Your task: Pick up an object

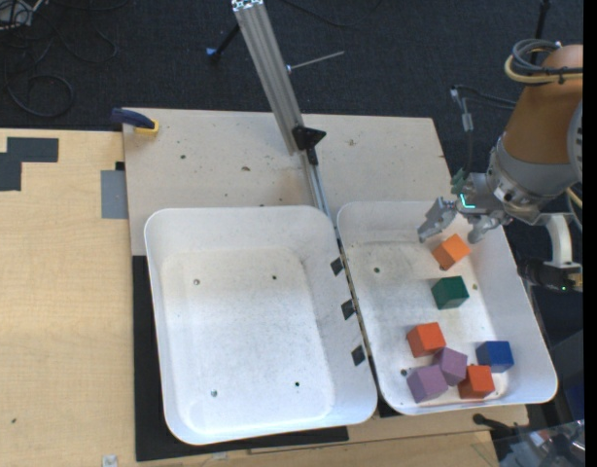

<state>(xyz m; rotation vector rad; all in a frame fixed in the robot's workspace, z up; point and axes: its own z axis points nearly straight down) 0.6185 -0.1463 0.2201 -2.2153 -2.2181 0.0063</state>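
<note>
Tool (458, 225) sits over the right bin's (532, 329) far end, fingers spread – orange cube (451, 251) lies tilted just below them on the bin floor, not pinched.

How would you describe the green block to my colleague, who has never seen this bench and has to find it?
Look in the right-hand white bin, where all the blocks lie. About halfway down it, just below the orange block under the gripper, sits the green block on its own. It is the only dark green block; the others are orange, purple or blue.
</note>
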